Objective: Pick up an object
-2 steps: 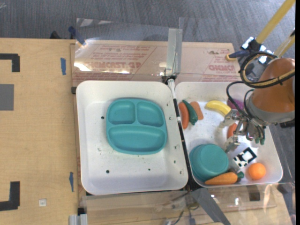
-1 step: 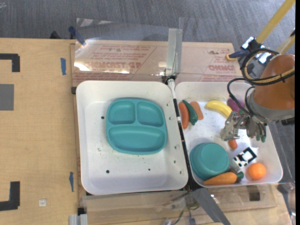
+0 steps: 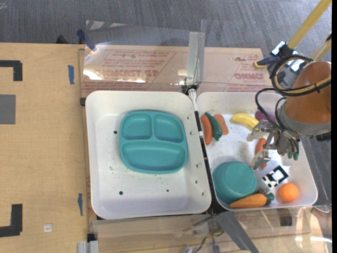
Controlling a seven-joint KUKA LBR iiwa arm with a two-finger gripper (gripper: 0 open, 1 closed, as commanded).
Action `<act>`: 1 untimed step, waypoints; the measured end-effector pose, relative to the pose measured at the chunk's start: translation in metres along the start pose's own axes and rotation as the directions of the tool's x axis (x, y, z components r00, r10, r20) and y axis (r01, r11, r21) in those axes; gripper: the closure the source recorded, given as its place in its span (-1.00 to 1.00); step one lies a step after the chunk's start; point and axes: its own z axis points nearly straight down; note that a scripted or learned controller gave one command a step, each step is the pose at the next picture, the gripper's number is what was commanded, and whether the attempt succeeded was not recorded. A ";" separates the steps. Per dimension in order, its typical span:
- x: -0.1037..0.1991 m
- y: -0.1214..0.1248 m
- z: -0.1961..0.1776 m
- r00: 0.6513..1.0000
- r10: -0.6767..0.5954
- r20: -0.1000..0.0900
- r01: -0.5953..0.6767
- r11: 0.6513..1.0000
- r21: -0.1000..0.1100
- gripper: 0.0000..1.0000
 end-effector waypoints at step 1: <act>0.005 -0.008 0.012 0.997 0.082 -0.008 -0.082 0.997 0.000 -1.00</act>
